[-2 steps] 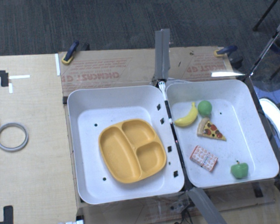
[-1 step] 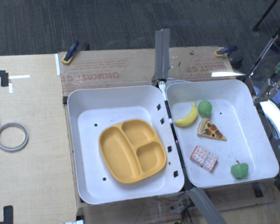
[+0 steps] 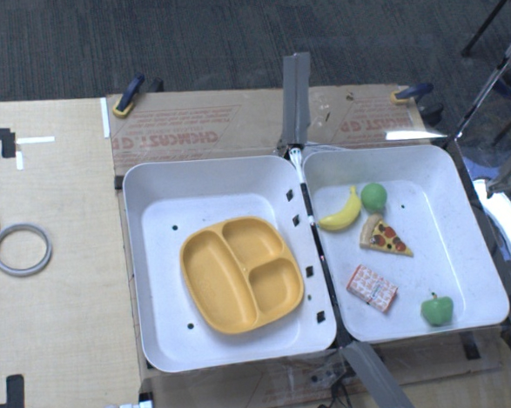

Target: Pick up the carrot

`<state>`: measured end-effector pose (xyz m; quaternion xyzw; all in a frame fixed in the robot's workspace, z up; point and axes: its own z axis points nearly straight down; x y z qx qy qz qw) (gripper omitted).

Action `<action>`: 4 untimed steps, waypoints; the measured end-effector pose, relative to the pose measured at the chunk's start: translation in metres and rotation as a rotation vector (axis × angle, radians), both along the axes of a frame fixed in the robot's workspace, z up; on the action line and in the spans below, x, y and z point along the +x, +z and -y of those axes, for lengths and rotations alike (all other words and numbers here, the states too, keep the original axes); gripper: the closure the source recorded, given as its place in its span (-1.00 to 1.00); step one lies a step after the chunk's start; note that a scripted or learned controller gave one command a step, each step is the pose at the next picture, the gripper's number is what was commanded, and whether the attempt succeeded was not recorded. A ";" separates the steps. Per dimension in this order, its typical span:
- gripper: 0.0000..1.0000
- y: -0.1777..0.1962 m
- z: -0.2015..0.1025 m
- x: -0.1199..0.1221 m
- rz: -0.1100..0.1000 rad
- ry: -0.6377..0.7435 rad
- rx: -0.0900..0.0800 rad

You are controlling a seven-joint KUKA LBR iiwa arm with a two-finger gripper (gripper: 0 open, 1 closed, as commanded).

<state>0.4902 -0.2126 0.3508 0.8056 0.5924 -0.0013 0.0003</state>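
Red print on cardboard [image 3: 189, 125], we can't read it. Left bin [image 3: 147, 206]: yellow divided plate [image 3: 243, 274]. Right bin [image 3: 446, 185]: banana [image 3: 343, 213], pizza slice [image 3: 383, 236], green apple [image 3: 436, 309]. Carrot's place and gripper's state: we cannot tell.

Lab bench [image 3: 63, 325]: clamped cardboard [image 3: 207, 128], tape roll [image 3: 20, 249].

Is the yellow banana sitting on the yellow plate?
No, the curved yellow toy banana lies in the right white bin, while the yellow divided plastic plate sits in the left white bin.
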 end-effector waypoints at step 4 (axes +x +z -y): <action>1.00 0.094 -0.007 0.011 -0.011 -0.444 -0.007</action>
